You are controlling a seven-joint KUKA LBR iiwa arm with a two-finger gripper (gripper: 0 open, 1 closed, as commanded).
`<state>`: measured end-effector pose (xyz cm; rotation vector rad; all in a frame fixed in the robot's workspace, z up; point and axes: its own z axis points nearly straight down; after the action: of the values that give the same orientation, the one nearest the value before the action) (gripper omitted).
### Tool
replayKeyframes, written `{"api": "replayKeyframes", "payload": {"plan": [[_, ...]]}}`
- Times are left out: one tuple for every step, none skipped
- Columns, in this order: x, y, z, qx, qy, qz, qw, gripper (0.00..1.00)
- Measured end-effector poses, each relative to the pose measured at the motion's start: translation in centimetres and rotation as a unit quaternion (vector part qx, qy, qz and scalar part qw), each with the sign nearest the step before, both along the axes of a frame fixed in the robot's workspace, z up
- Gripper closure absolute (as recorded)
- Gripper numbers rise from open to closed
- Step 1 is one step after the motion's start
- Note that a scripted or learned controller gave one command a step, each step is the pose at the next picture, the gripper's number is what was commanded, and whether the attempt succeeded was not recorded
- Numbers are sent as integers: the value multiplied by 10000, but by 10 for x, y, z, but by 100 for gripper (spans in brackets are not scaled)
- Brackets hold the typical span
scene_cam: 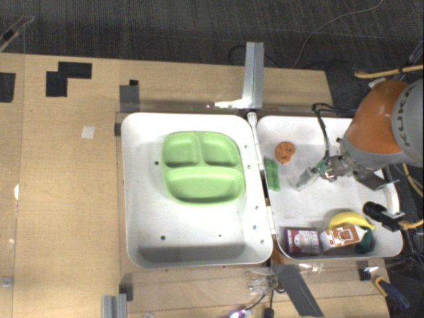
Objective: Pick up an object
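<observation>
I see the gripper (306, 177) low in the right bin (298, 207), can't tell its grasp state. Orange ball (285, 152) sits just up-left of it; banana (349, 218) near front wall. Green tray (201, 166) in left bin (142, 197).

A pale wooden worktop (59, 197) fills the left and middle, marked with black tape patches (66, 77) near its far edge. Beyond it lies dark grey carpet (165, 15), crossed by a thin pale cable (331, 25). A metal post (254, 75) stands upright at the far edge.
</observation>
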<state>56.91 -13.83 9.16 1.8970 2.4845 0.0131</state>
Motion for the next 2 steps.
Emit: {"api": "replayKeyframes", "payload": {"plan": [[-17,32,1,-12,-18,338,9994,0],[4,-11,39,5,56,232,9997,0]]}}
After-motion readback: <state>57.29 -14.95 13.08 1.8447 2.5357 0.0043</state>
